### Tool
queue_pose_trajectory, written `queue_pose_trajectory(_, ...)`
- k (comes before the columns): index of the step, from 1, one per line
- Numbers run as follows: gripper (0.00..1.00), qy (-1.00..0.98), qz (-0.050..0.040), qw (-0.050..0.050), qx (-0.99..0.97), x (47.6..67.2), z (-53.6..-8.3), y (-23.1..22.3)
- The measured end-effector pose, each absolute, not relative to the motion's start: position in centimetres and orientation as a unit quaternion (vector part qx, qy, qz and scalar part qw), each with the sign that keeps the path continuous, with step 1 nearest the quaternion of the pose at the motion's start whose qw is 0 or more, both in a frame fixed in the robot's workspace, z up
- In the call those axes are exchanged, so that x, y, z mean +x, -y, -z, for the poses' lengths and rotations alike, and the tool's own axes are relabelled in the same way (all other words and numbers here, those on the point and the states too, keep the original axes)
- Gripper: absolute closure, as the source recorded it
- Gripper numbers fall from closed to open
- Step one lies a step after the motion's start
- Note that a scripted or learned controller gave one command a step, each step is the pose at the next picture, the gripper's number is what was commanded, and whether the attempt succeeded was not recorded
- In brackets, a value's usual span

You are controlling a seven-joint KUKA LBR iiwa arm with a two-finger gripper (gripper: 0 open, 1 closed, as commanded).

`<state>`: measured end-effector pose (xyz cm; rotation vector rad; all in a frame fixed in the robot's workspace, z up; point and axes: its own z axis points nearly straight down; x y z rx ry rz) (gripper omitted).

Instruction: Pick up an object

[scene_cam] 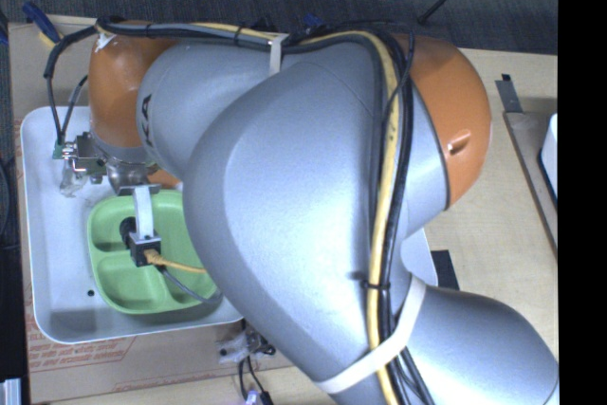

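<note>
You have one thing to go for: a pale green tray (119, 285) with rounded corners and a raised rim. Low ridges split its inside into compartments; you can make out a small one at its upper left and a longer one along its near edge. It lies flat, open side up, on the floor of the white bin (38, 299) at the view's left, close to the bin's near wall. Its right part is hidden under the arm (313, 204)
</note>
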<state>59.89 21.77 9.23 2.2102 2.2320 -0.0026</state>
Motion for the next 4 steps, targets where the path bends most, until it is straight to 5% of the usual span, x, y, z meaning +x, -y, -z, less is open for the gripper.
queue_pose_trajectory(1,0.00,-0.710,0.0016,-0.001,0.704,49.6,-9.2,-21.8)
queue_pose_trajectory(2,1.00,-0.712,0.0017,0.000,0.702,49.7,-10.2,-21.7)
queue_pose_trajectory(3,0.00,-0.712,0.0019,0.000,0.702,49.7,-10.2,-21.7)
queue_pose_trajectory(4,1.00,-0.717,-0.0015,-0.004,0.697,49.6,-11.2,-22.5)
